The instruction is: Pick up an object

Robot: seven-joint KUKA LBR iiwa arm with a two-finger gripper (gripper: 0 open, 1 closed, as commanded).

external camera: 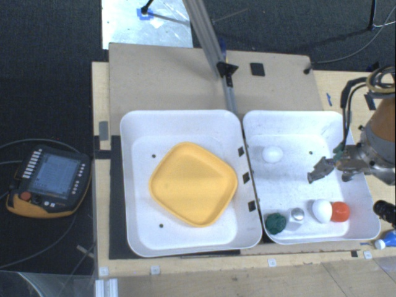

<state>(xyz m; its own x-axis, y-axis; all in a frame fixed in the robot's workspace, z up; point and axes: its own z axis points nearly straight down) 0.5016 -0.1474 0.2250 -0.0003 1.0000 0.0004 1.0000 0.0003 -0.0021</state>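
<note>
The gripper (318, 169) hangs over the right bin (291, 125); finger spread cannot be determined, fingertips blurred. Nothing is visibly pinched. Along the bin's near wall: green object (276, 222), silver object (297, 215), white ball (321, 210), red ball (340, 211). Arm cropped at right.

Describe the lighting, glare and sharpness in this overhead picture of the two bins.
Camera view: even, soft light; the white bins look washed out, so the white ball barely stands out; the yellow plate casts a faint shadow; the gripper looks slightly blurred.
</note>
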